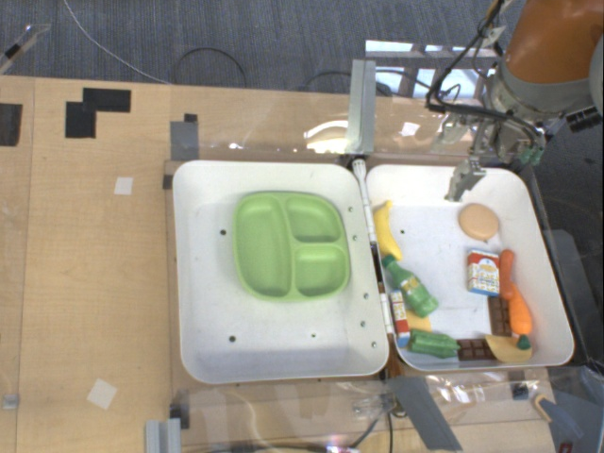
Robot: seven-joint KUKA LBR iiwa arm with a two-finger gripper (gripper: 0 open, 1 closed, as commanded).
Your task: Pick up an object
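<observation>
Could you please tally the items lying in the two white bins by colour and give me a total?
Green: 3 - divided plate, bottle, long vegetable
Yellow: 1 - banana
Orange: 1 - carrot
Tan: 2 - round bun, wedge
Red and white: 1 - small carton
Brown: 1 - chocolate bar
Total: 9

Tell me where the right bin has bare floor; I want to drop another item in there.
In the right bin, the middle is bare, between the banana and the small carton, and so is the far strip under the gripper. The near edge is crowded: green bottle, carrot, chocolate.
</observation>
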